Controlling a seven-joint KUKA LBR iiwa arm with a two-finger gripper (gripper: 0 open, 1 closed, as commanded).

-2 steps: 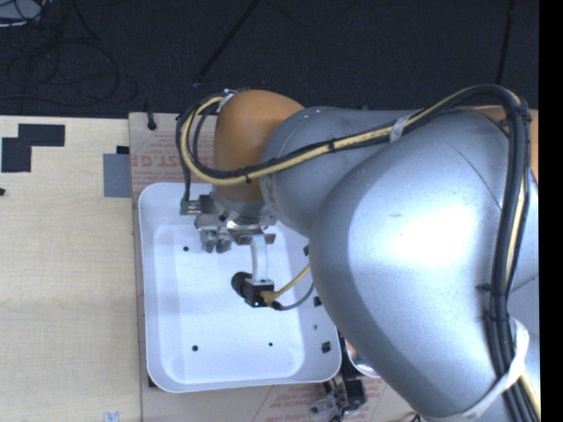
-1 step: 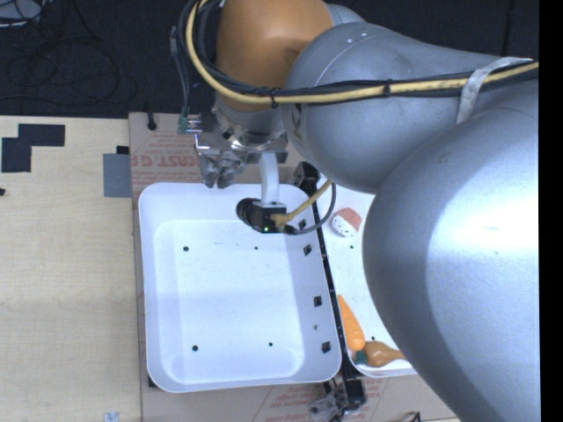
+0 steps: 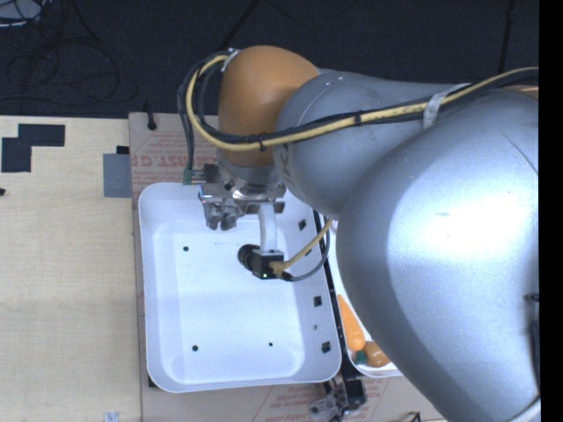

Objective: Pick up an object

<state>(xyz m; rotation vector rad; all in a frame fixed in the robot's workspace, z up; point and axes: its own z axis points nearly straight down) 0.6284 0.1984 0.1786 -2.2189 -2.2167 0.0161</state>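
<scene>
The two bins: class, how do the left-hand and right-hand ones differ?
The left-hand bin shows nearly whole, under the gripper; the right-hand bin is mostly hidden by the arm. The right-hand bin holds orange pieces; the left-hand bin shows bare floor. Both are white.

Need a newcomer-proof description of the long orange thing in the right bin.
Find the big grey arm covering the view's right side; a sliver of the right bin shows under its lower left edge. The long orange thing lies there along the bin's left wall, slimmer and longer than the stubby orange piece beside it.
</scene>
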